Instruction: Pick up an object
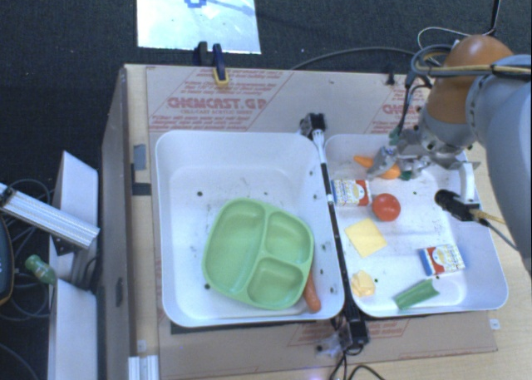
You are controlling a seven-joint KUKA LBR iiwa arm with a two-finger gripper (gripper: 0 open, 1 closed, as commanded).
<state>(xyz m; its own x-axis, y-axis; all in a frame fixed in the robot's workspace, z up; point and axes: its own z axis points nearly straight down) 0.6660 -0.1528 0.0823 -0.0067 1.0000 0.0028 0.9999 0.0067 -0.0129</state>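
My gripper [397,162] is low over the far end of the right bin [490,274], right above a small orange piece [388,173] and a bit of green [407,175]. An orange carrot [364,161] lies just left of it. Nearer the front in that bin are a red-and-white carton [351,193], a red tomato [386,206], a yellow cheese slice [366,237], a blue-and-red carton [440,259], a green stick [416,293] and a small yellow piece [362,283]. I see nothing lifted by the gripper.
The left bin [179,204] holds a green divided plate [259,252] and an orange sausage-like piece [312,293] by its right wall. The ridge between the bins [328,204] runs just left of the cartons. The grey arm [503,120] covers the right bin's far right corner.
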